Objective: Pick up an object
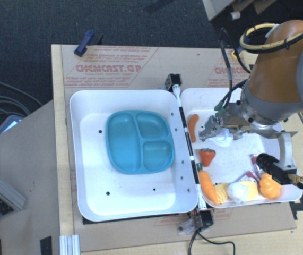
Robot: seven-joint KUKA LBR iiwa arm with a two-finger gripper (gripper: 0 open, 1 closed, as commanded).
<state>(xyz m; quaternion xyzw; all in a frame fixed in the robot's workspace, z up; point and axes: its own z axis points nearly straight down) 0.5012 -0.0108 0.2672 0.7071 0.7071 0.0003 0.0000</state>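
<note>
My gripper (216,130) hangs low over the upper middle of the right bin (204,95), the grey and orange arm reaching in from the right. A small white object (224,139) lies right under its tip, partly hidden by it. An orange sausage-shaped toy (193,127) lies just left of the gripper, by the bin's left wall. A red strawberry (208,156) sits a little below the gripper.
Along the right bin's front edge lie an orange carrot (208,188), a yellow piece (223,193), a white lump (240,191) and an orange pear-shaped fruit (270,187). The left bin (87,142) holds a blue divided plate (139,141).
</note>
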